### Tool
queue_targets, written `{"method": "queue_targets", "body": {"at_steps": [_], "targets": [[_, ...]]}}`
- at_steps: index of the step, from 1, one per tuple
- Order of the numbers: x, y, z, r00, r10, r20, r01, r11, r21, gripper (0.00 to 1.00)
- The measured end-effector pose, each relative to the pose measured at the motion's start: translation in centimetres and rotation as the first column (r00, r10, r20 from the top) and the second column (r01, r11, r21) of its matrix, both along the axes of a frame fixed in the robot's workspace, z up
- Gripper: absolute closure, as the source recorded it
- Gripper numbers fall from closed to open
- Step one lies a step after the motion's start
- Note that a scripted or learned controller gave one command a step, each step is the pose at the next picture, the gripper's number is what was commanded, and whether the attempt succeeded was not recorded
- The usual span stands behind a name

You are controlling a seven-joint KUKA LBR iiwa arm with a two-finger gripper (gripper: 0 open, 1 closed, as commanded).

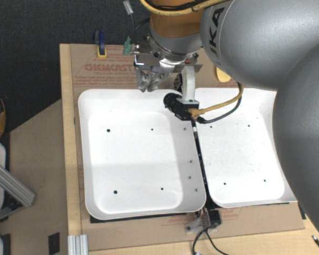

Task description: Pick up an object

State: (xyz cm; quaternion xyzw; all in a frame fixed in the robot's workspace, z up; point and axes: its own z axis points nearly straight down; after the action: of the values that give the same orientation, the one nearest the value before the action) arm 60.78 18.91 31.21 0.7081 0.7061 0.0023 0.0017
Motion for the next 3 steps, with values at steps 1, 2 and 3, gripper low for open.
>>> {"method": "queue_targets", "body": {"at_steps": [1,2,3], "targets": [[-0.9,-0.3,3.0,1.0,0.003,0.0,-0.003,1.0,0.001,1.0],[-2.9,2.0,-5.3,1.0,0.005,-0.015,-0.005,1.0,-0.002,1.0],[-3.2,-2.0,-0.5,1.0,-0.001,-0.001,0.001,1.0,0.0,1.0]]}}
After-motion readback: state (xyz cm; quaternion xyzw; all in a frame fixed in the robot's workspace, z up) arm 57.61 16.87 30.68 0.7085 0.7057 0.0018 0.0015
